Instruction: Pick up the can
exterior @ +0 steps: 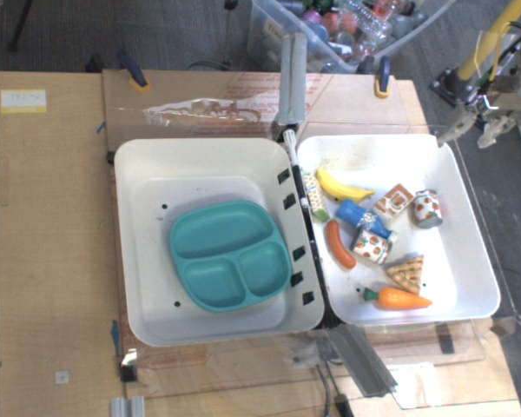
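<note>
The small can [426, 208], below and left of the tool [478, 122], is probably light, stiff and slippery; grip it across its round body. Whether the tool is wide or narrow, I cannot tell.

Teal divided tray [230, 255] in left bin [135, 233]; can [426, 208], banana [340, 185], carrot [399, 299] in right bin [469, 259].

Arm at the view's upper right edge, well outside both bins. Pale gripper [493, 122] hangs there, tangled with yellow and grey parts (cabling or linkage, hard to resolve). Too small and blurred to read its state.
</note>
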Controlling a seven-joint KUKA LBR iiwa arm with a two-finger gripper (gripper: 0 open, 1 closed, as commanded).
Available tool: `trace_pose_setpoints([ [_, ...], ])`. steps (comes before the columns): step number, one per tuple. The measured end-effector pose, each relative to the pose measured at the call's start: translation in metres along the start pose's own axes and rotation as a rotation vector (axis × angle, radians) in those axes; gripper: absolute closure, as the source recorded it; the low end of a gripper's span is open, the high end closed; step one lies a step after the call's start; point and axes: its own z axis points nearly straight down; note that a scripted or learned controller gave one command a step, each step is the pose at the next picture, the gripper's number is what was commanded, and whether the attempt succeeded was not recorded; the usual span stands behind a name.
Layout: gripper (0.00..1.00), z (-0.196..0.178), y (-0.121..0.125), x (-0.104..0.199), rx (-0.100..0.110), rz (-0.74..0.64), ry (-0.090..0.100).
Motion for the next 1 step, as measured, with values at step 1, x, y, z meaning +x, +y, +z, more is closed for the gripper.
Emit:
trace_pose_setpoints([
  [1, 0.0, 0.1795, 0.0082, 0.0392, -0.008, 0.107, -0.002],
])
